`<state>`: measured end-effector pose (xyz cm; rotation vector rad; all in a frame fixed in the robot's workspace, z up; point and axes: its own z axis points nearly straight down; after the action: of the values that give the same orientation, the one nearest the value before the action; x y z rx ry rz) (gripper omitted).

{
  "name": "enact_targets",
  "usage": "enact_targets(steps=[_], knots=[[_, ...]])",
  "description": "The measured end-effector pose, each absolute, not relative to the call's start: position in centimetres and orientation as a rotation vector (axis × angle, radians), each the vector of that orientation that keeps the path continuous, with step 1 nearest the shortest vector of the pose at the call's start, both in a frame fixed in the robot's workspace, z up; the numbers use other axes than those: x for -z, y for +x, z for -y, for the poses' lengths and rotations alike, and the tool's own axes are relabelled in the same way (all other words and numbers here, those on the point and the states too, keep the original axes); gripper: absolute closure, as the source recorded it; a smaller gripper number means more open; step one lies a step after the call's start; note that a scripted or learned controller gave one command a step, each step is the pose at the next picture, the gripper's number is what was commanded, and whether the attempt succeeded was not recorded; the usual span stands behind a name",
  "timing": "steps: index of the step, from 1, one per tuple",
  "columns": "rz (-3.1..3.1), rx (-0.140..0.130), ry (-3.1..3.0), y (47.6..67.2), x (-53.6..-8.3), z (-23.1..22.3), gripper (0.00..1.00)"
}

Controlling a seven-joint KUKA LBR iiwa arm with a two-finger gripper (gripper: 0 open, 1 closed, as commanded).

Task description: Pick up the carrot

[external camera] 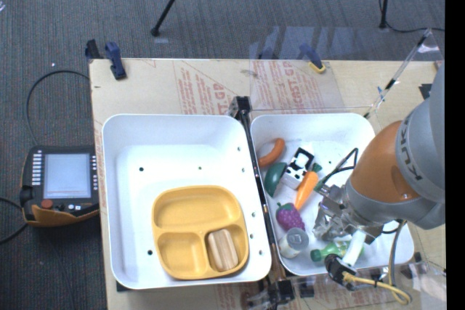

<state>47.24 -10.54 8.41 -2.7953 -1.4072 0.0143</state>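
We see the carrot point(306, 189) lying loose in the right bin point(341, 123), gripper point(336, 223) just beside it; can't tell its grip state.

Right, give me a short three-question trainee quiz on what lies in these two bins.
1. True or false: the small orange carrot with a green top lies in the right white bin.
2. The yellow plastic tray with three compartments holds what in its lower right compartment? A) a tan bread-like roll B) a purple bunch of grapes C) a white can
3. Fill in: the purple toy grape bunch lies just ____ the carrot in the picture (above or below).

Key: 1 true. 2 A, the tan bread-like roll. 3 below.
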Motion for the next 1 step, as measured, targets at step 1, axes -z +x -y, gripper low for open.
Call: enact_targets(steps=[1], knots=[[1.214,0.001,-2.893,47.71,-18.87,7.62,1.00]])
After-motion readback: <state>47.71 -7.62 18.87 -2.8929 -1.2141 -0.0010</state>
